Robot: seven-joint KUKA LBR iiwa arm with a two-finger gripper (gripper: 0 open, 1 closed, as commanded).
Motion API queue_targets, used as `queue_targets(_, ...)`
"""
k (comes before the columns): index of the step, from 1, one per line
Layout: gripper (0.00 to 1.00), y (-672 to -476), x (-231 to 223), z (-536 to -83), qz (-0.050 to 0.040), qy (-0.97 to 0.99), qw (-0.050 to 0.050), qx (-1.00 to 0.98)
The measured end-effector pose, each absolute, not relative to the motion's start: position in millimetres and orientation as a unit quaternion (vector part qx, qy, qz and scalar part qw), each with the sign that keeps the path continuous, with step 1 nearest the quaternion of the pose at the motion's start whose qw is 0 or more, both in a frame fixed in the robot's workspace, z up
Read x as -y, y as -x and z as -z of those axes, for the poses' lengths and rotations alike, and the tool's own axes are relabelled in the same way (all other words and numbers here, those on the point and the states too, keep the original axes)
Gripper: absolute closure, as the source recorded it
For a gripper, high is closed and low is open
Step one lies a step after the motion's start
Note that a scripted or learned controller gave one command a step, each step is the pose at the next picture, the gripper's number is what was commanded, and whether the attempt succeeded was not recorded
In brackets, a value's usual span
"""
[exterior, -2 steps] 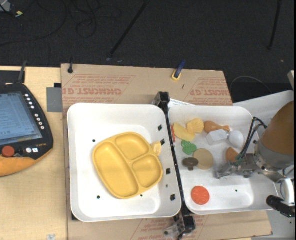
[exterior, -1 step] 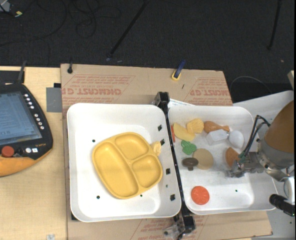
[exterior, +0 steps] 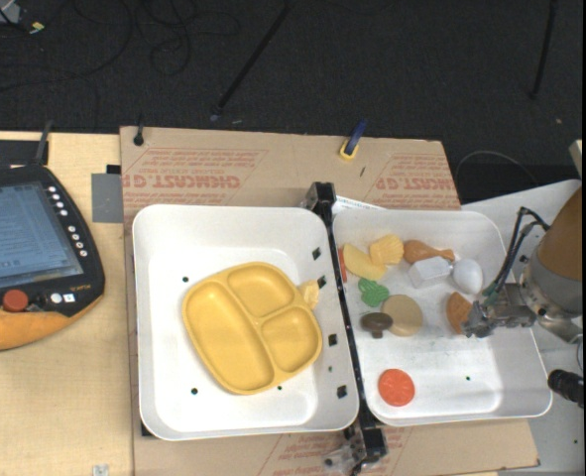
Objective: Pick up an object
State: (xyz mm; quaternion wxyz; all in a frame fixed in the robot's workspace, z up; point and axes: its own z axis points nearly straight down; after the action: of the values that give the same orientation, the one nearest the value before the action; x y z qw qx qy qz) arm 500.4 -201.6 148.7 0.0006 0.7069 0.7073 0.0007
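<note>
Because the gripper [exterior: 483,320] hangs at the right bin's [exterior: 451,405] right side, we judge the brown piece [exterior: 458,311] nearest: it lies just left of it, perhaps touching. We cannot tell how the gripper is set or whether it grips anything.

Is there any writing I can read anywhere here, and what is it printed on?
"CHEMCZT. G.P": red print on the brown cardboard sheet under the two white bins, seen upside down and printed twice; the spelling is uncertain.
Smaller red lines beneath each print: too blurred to read.
Screen of the grey handheld control tablet at the left: lines of text, too small to read.
</note>
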Motion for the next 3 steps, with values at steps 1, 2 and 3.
queue_targets(1,1.00,-498.7,201.8,-191.2,-0.0006,-0.707,0.001,-0.707)
queue_targets(2,1.00,-499.4,202.8,-229.8,-0.0007,-0.707,0.001,-0.707)
queue_targets(3,1.00,-512.4,141.4,-227.2,-0.0006,-0.705,-0.002,-0.709)
